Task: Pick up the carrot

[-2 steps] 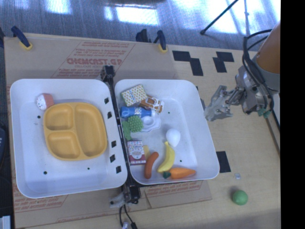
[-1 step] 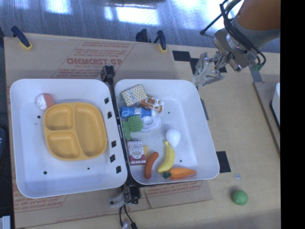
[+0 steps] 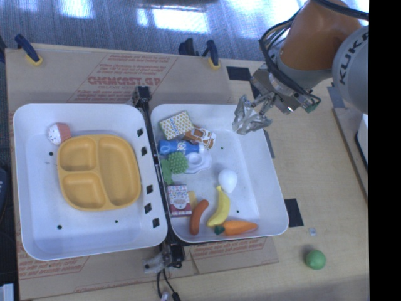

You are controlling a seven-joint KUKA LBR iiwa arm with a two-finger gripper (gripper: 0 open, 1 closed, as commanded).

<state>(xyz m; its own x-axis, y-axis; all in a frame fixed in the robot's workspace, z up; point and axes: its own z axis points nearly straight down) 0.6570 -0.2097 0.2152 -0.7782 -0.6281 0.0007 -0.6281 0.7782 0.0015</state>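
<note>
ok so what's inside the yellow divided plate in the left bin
The yellow divided plate shows three bare compartments with no items in them. A small pink and white item sits outside it, by its upper left corner. Whatever lies beneath the plate on the left bin floor is covered.

The arm reaches in from the right — end effector point(image 3: 250, 119) pointing down, fingers slightly parted, holding nothing.
</note>
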